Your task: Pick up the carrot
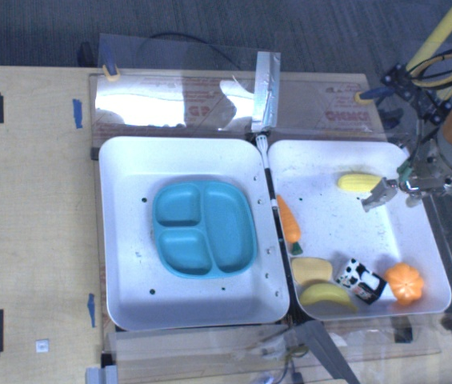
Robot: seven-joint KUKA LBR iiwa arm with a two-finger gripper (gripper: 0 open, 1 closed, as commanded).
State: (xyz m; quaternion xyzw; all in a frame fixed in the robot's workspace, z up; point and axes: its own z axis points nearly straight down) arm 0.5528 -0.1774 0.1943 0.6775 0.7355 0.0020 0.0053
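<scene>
Reddish print marks the clear panels [210,102] behind both bins, but it is too blurred to read.

The carrot [288,222] is a small orange toy with a green stub at its near end; it tapers to a point at its far end; it lies flat in the right bin [386,160], hard against that bin's left wall, just beside the seam between the two bins; its long axis runs near to far, leaning slightly so the tip points far-left and the green end near-right; it sits about midway along the wall; nothing rests on it, and it is apart from the gripper [378,196], which is to its right
</scene>
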